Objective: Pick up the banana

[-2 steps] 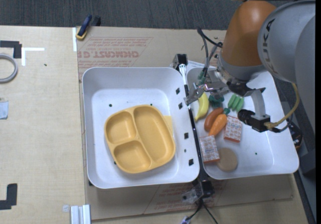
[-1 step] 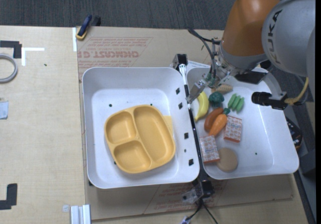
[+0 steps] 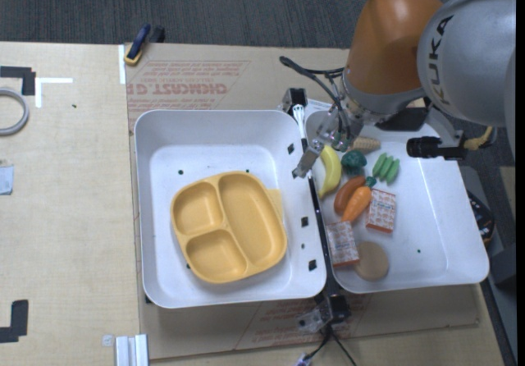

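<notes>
Yellow banana (image 3: 330,170) lengthwise, stem toward arm.

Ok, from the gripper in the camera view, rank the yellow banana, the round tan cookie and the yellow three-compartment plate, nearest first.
From the gripper:
1. Yellow banana, just below it at the right bin's left edge.
2. Yellow three-compartment plate, in the left bin, down-left.
3. Round tan cookie, near the right bin's bottom edge, though it's close with the plate.

Small curved yellow plastic banana (image 3: 330,171) in the right-hand white bin (image 3: 435,225)

It lies flat at the bin's left edge, running roughly top to bottom, its upper end partly hidden, an orange carrot-shaped toy (image 3: 353,199) just beside its lower end.
</notes>
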`<state>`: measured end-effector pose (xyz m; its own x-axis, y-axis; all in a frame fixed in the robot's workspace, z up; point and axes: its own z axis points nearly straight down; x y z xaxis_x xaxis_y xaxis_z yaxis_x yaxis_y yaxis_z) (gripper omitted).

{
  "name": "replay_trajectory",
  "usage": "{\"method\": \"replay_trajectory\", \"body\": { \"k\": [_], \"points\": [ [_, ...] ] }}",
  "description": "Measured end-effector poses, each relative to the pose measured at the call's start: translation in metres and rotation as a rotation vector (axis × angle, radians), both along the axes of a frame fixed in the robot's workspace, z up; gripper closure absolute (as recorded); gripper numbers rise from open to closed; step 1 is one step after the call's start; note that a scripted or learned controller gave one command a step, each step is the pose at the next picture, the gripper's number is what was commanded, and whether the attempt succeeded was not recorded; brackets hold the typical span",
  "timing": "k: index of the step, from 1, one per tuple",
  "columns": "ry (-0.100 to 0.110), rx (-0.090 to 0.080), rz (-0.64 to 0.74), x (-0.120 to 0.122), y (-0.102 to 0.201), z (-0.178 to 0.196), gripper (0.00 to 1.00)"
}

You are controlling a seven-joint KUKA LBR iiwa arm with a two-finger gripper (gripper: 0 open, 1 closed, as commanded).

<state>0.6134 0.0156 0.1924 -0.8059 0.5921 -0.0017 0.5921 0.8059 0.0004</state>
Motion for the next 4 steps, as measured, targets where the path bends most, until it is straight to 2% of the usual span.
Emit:
{"method": "replay_trajectory", "body": {
  "k": [1,2,3,4],
  "points": [
    [0.000,0.000,0.270,-0.002,0.021,0.000,0.00],
    [0.000,0.000,0.457,-0.025,0.035,0.000,0.00],
    [-0.005,0.000,0.453,-0.023,0.034,0.010,1.00],
    [0.000,0.000,0.541,-0.067,0.067,0.000,1.00]
  ]
}}
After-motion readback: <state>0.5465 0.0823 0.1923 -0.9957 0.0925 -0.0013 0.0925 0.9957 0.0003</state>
